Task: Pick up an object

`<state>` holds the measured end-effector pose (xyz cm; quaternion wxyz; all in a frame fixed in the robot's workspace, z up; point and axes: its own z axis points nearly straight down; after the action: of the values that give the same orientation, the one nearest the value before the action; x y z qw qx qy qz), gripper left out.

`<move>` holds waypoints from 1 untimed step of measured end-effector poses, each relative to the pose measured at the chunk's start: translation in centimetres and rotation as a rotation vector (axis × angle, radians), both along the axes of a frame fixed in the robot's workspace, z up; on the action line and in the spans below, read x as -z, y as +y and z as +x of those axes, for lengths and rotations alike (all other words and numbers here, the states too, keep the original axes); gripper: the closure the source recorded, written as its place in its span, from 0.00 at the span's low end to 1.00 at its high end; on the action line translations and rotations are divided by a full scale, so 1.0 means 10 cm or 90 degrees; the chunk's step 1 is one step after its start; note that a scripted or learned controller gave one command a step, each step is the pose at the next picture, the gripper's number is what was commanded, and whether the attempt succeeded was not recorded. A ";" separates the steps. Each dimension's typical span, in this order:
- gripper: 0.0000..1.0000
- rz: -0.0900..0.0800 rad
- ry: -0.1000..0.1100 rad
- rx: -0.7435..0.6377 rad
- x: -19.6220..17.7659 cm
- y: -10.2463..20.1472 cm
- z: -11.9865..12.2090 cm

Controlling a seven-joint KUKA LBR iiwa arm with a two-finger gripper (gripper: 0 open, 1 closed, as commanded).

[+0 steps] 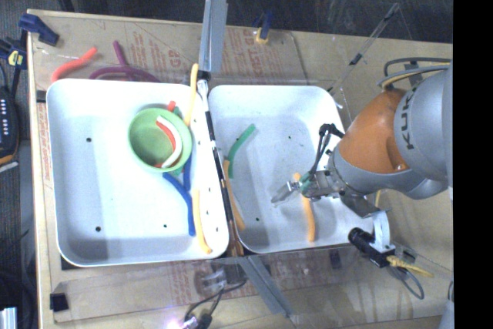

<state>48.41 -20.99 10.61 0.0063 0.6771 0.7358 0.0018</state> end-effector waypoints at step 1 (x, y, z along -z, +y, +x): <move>0.00 0.000 0.000 0.000 0.00 0.00 0.00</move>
<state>48.42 -20.99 10.61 0.0063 0.6771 0.7359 0.0017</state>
